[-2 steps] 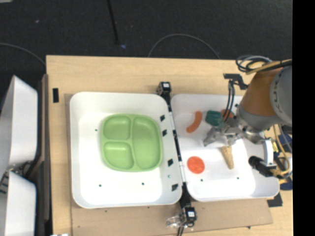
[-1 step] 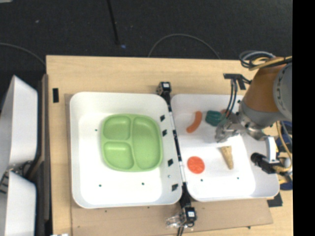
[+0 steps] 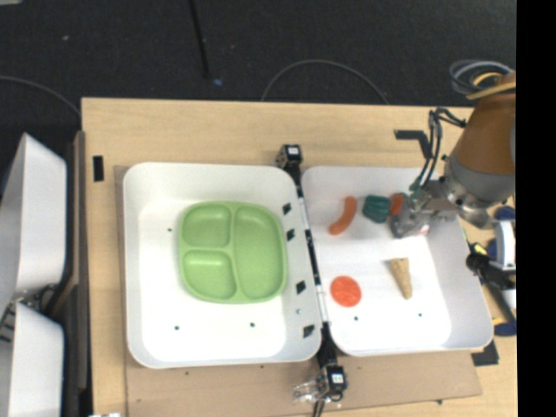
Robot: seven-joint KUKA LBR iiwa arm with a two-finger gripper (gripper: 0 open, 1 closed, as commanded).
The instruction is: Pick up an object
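Observation:
The right bin [image 3: 452, 324] holds an orange sausage-shaped piece [image 3: 343, 215], a teal object [image 3: 376, 207], a red round disc [image 3: 346, 291] and a tan cone [image 3: 401, 276]. My gripper [image 3: 405, 224] hangs low at the bin's upper right, just right of the teal object and above the cone. A small orange bit [image 3: 397, 202] shows beside the gripper, between it and the teal object. The arm's orange band [image 3: 486, 137] rises behind it.
The left bin [image 3: 148, 320] carries a green divided plate [image 3: 233, 251]. A divider with black clips [image 3: 306, 259] runs between the bins. Cables and a blue-black fixture [image 3: 495, 259] sit at the right rim. A white box [image 3: 35, 224] stands left of the bench.

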